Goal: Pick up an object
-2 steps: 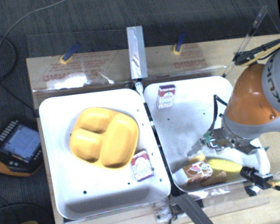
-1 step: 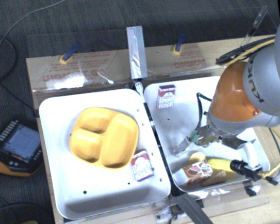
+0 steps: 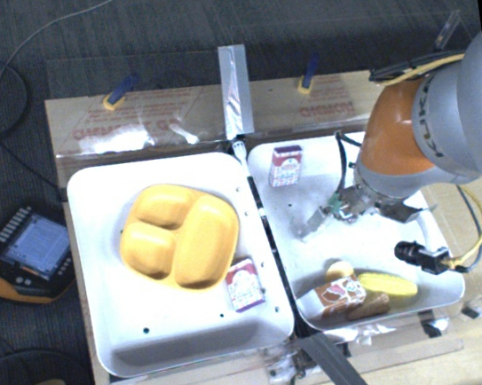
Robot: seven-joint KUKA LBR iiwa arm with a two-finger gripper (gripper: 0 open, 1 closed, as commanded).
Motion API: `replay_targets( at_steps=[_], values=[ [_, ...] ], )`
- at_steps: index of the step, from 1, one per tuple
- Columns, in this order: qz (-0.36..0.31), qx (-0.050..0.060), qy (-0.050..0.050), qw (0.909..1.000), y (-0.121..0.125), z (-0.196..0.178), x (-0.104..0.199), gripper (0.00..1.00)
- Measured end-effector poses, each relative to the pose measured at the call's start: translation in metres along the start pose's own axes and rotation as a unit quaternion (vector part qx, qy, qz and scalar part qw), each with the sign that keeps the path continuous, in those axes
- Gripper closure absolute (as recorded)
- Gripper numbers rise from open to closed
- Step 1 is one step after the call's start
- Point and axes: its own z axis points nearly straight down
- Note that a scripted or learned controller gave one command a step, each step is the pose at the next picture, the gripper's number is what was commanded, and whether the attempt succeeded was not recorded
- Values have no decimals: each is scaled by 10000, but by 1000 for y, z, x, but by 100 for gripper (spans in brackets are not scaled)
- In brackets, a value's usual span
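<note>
Gripper point(image 3: 310, 224) sits low in the right bin point(image 3: 312, 187), fingers' state unclear (blurred). Small red-and-white carton point(image 3: 285, 166) near it; label print too small to read.

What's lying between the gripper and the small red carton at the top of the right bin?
Nothing: in the camera view, only bare white bin floor separates the gripper from the small red carton.

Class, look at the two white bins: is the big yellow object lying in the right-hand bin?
No. The big yellow object lies in the left bin.
</note>
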Motion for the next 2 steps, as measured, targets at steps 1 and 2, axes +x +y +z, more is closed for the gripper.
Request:
replay_targets(
  at_steps=[1, 2],
  values=[
    [21, -28, -32, 10000, -32, -1, 19, 0],
    [259, -4, -13, 9997, 22, 0, -8, 0]
  ],
)
